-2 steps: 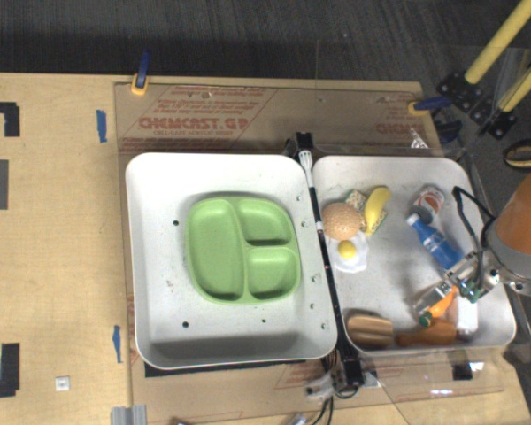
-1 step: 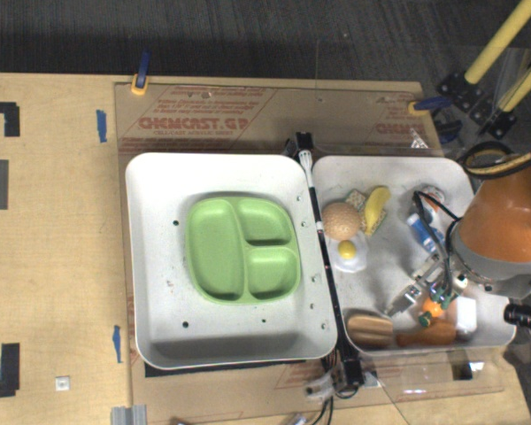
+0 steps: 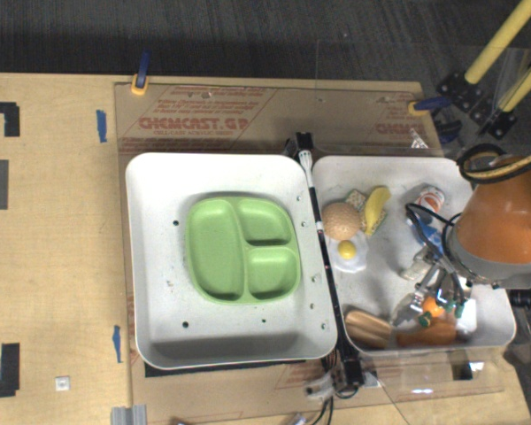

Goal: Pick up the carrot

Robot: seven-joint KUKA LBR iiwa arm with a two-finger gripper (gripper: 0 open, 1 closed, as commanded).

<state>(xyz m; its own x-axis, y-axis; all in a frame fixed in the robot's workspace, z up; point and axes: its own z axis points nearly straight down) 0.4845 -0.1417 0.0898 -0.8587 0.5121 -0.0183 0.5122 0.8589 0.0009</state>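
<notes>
While my pincer [image 3: 427, 301] hangs just over the carrot [image 3: 427, 333], grip state unclear, lifting remains.

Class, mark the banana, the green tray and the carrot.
banana [image 3: 375, 209]: camera view, middle of its yellow body.
green tray [image 3: 214, 253]: camera view, floor of its long left compartment.
carrot [image 3: 432, 333]: camera view, orange body.

I saw the wooden bench [image 3: 53, 264] carrying two white bins: the left bin [image 3: 150, 237] at the frame's centre, the right bin [image 3: 496, 321] touching it at lower right, both over a cardboard sheet [image 3: 248, 113].
</notes>
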